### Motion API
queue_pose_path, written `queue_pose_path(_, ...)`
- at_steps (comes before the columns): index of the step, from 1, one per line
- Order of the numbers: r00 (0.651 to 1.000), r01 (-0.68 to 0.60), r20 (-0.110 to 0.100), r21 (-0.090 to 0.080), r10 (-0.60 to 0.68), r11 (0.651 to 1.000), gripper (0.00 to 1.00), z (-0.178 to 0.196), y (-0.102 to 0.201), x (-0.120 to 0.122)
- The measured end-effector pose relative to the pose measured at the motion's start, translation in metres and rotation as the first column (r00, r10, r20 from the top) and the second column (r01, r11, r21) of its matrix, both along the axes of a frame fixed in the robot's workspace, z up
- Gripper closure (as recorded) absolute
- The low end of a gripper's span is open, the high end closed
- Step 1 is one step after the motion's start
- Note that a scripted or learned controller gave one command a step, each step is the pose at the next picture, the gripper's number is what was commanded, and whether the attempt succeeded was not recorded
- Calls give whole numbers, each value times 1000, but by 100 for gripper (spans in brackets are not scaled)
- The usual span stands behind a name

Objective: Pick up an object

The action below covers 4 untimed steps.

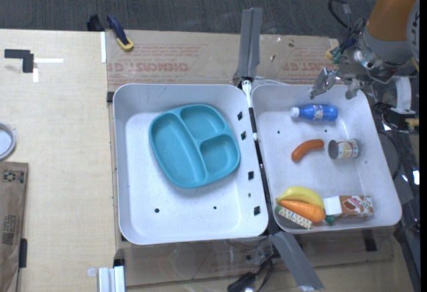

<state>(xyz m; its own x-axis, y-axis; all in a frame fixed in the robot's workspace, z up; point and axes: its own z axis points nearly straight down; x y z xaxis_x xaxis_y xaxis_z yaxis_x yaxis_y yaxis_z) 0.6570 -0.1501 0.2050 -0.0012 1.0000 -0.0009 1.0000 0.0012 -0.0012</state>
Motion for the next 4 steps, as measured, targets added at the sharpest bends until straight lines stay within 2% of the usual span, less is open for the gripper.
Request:
queue_pose_path(1, 1000, 5, 23, -5, -5, 1000, 0, -88, -3, 0)
queue_pose_path(2, 1000, 6, 27, -10, -5, 1000, 100, -76, -6, 1)
queue_pose_path(3, 1000, 6, 26, -10, -5, 1000, 0, -76, -6, 1)
queue_pose_path(4, 999, -40, 0, 1, 40, 999, 0, -114, -12, -43)
